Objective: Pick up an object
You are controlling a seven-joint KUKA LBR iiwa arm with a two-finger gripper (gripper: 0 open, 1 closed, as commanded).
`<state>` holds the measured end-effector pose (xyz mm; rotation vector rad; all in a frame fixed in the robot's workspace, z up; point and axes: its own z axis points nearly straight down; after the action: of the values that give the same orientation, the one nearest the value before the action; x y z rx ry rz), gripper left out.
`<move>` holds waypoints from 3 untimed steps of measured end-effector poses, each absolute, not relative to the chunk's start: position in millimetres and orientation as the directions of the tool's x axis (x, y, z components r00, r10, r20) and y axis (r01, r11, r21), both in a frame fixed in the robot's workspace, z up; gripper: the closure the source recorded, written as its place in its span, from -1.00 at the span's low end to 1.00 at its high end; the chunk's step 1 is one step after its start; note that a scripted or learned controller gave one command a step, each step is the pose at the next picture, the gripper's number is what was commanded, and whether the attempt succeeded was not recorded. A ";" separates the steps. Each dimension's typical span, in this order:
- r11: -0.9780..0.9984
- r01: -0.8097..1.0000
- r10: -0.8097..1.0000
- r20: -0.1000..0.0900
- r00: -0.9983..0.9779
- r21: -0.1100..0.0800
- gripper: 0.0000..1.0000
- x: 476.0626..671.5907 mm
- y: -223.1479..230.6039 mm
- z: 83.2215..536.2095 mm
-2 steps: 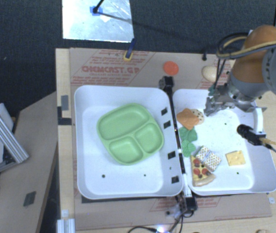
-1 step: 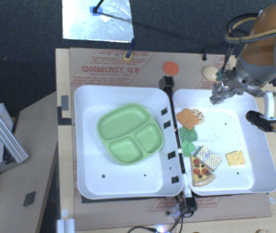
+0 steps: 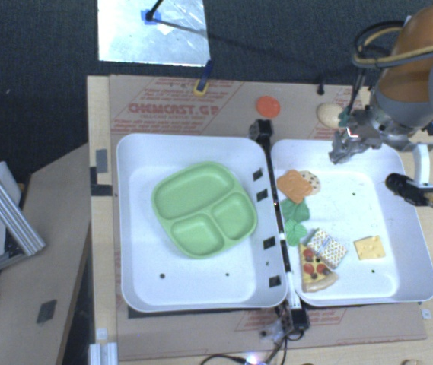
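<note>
At a two-bin workbench, seen from above: a grey arm [image 3: 421, 67] with an orange band reaches in from 3 o'clock, its gripper [image 3: 341, 153] poised over the far rim of the right bin [image 3: 406, 280], at about 12 o'clock of that bin. Whether the gripper is open or closed cannot be told from this angle.

The objects up for picking lie in the right bin's near and left parts, apart from the gripper. An orange bread-like piece [image 3: 294, 186] sits at 10 o'clock, with a speckled cookie [image 3: 310, 181] touching its right edge. Just below, at 9 o'clock, a crumpled green leaf [image 3: 296, 220] rests against the dark divider [image 3: 268, 175] between the bins. At 7 o'clock a toy pizza slice [image 3: 316, 271] lies flat, with a checkered packet [image 3: 329, 247] overlapping its upper right side. A yellow cheese square [image 3: 369, 247] lies alone at 5 o'clock.

The left bin [image 3: 136, 280] holds a green three-compartment plate [image 3: 201, 207] set at a slant near its middle.

Both bins rest on a cardboard sheet [image 3: 163, 106] printed in red. On the bench beyond the bins lie an orange disc [image 3: 268, 106] and, to its right, a pale round object [image 3: 327, 114]. At the frame's 11 o'clock a shiny silver sheet [image 3: 155, 21] lies on the dark floor.
</note>
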<state>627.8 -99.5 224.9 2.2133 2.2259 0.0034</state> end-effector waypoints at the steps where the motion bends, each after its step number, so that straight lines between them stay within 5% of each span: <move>1: 0.010 1.000 1.000 0.002 -0.010 0.002 1.00 629.1 -38.2 223.3; 3: 0.009 1.000 1.000 0.002 -0.009 0.003 1.00 641.5 53.0 228.6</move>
<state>641.5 53.0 228.6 2.2105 2.2315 0.0058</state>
